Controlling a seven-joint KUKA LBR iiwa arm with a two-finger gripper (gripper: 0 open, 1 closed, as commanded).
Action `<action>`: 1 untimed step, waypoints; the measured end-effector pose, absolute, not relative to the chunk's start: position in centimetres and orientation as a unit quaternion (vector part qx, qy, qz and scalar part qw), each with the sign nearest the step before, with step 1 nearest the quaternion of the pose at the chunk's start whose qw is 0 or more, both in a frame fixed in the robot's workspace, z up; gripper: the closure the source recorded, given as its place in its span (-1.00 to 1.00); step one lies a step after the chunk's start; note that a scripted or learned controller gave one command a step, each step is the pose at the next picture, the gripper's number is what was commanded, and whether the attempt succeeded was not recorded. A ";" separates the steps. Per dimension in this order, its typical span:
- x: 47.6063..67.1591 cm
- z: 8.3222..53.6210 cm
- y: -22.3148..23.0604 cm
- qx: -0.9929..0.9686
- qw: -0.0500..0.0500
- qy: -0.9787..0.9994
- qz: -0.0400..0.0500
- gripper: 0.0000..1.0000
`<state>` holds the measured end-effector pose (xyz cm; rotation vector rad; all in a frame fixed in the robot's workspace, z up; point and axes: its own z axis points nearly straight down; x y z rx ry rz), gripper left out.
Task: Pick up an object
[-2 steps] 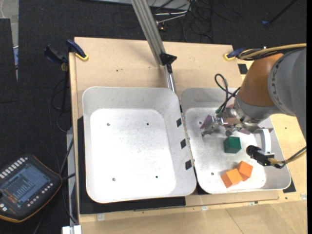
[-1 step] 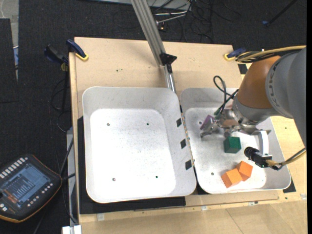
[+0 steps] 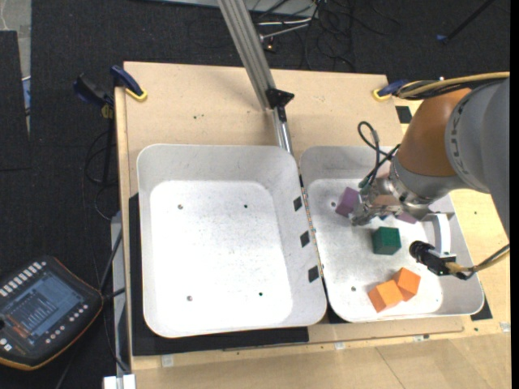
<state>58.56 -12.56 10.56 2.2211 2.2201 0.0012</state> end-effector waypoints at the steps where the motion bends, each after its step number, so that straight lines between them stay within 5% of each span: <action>1: 58.7 14.8 -12.7 0.707 0.002 0.708 0.001 1.00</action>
